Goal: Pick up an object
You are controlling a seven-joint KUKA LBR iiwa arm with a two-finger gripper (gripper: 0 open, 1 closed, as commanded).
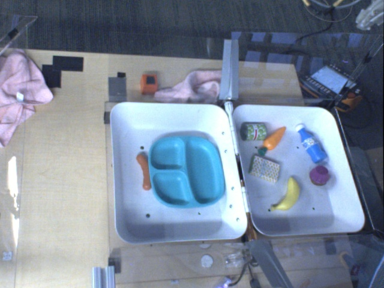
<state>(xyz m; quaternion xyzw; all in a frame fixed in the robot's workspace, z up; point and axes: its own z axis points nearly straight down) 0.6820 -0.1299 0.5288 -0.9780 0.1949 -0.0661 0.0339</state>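
The right bin [345,218] holds several small items: a green can [254,131] lying on its side, an orange carrot [274,138], a blue and white bottle [311,144], a purple round piece [319,174], a speckled sponge block [264,168] and a yellow banana [287,195]. In the left bin [129,221] lies a blue divided plate [184,170], with an orange sausage-shaped piece [144,170] just left of it.
A pink cloth [191,87] lies behind the bins, next to a small orange block [149,82]. Another pink cloth [21,92] hangs at the far left. A grey upright post [227,68] stands at the back between the bins. Cables and a device [329,80] sit at the back right.
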